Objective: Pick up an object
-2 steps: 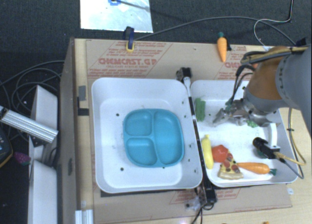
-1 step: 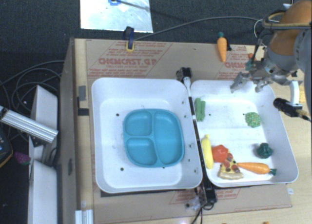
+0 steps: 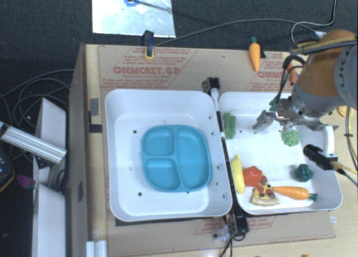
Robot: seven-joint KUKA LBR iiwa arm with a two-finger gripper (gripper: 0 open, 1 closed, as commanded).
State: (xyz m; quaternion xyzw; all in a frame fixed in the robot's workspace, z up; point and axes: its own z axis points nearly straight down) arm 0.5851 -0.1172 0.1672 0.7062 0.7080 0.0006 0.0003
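My gripper hangs over the back part of the right bin, nothing visibly in it. A pale green broccoli piece lies just to its right, under the wrist. A green vegetable rests against the bin's left wall, left of the gripper. Toward the front lie a yellow banana, a red piece, a pizza slice, a carrot and a dark green piece.
The left bin holds a blue divided plate. A second carrot lies on the cardboard behind the bins. A black clip sits at the back where the bins meet. Cables trail at the right.
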